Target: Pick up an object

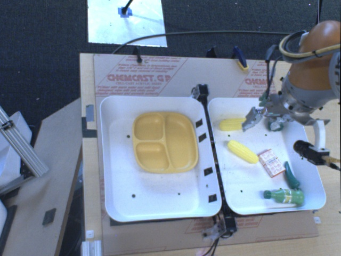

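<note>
My gripper (262, 121) hangs over the back of the right bin (317, 199), below the orange wrist band. Its fingers (251, 120) stand apart, open, with nothing between them. A short yellow piece (231, 124) lies just left of the left fingertip, close to it. A yellow corn cob (243, 151) lies in front of the gripper, toward the bin's middle. A red and white small box (271, 162), a teal green tool (291, 176) and a green bottle (284, 196) on its side lie farther forward on the right.
The left bin (114, 196) holds a yellow divided plate (164, 142). A black ridge with clips (208, 143) separates the two bins. A black part with a white bracket (310, 149) juts over the right bin's right edge.
</note>
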Controlling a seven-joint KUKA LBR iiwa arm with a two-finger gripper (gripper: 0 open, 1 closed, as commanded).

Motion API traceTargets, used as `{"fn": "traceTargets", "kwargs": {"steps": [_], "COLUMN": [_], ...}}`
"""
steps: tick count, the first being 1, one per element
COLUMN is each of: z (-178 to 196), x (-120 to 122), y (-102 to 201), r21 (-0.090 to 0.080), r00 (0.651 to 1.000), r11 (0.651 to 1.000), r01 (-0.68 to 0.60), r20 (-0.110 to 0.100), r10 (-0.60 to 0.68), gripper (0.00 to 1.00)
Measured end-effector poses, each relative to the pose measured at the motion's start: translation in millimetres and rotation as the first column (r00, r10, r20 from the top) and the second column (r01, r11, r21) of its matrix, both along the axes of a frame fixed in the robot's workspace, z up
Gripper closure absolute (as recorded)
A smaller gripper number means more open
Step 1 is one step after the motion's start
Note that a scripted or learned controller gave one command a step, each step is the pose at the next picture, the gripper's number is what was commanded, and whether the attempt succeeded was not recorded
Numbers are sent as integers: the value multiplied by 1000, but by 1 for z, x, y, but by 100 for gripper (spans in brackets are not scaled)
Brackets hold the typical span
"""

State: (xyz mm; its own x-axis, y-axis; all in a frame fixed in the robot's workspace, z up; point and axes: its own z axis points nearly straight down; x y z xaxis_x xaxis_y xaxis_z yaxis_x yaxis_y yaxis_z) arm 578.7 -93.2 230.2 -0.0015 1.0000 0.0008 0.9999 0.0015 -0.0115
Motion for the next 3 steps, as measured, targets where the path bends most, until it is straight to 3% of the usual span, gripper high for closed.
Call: {"fn": "traceTargets", "kwargs": {"steps": [1,3], "z": [7,-96], "x": [2,6], "y": [0,1], "r21": [-1,0], "r00": [1000,1000], "r11": [1000,1000], "r01": [-2,1], "r20": [13,9], "r10": [2,-1], "gripper": [0,0]}}
